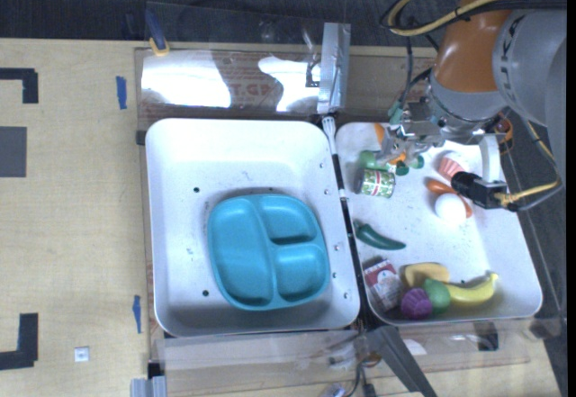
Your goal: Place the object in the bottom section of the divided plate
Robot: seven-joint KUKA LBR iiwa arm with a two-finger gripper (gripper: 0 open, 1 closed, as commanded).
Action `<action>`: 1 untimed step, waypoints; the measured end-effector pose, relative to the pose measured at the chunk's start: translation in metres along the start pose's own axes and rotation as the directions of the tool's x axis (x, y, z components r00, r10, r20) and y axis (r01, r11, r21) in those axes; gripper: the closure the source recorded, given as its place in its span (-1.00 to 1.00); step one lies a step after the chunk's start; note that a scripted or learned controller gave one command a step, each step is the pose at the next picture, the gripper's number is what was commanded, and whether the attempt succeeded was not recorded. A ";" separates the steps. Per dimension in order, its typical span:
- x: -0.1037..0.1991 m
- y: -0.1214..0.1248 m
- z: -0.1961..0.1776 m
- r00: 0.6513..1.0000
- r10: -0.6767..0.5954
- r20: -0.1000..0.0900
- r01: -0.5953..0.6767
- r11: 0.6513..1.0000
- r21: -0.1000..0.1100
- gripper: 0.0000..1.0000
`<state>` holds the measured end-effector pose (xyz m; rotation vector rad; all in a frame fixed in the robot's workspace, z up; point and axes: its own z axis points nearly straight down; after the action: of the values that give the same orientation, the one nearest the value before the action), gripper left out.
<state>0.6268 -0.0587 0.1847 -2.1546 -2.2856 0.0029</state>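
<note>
the arm point(490, 35) reaches in over the right bin point(513, 251), its orange band just above the wrist and yellow and black cables looping behind it. the gripper point(402, 145) hangs low over the upper left part of that bin; how wide it stands cannot be told from this slanted view, and nothing can be made out in its grasp.

just below and slightly left of the gripper, almost touching it, a small green can point(378, 179) with a pale label lies on the bin floor, tilted. to the gripper's right lies an orange piece point(447, 168), and below that a white egg point(450, 206) beside a black part of the arm's fittings. further below the gripper rests a dark green pepper point(378, 238). well below it, along the bin's near edge, sit a red and white packet point(382, 283), a purple round item point(416, 302), a green item point(438, 294) and a yellow banana point(472, 290), bunched close together.

well to the gripper's left and lower, in the left bin point(180, 161), lies the blue divided plate point(267, 248). it has one long compartment on its far side from the gripper and two smaller ones on the nearer side. which item counts as the task's object cannot be told; all the loose items are in the right bin.
</note>
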 end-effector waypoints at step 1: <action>0.061 -0.036 0.000 0.994 0.110 -0.002 -0.110 0.994 0.002 1.00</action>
<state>0.5872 0.0004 0.1844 -2.2758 -2.1615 0.0033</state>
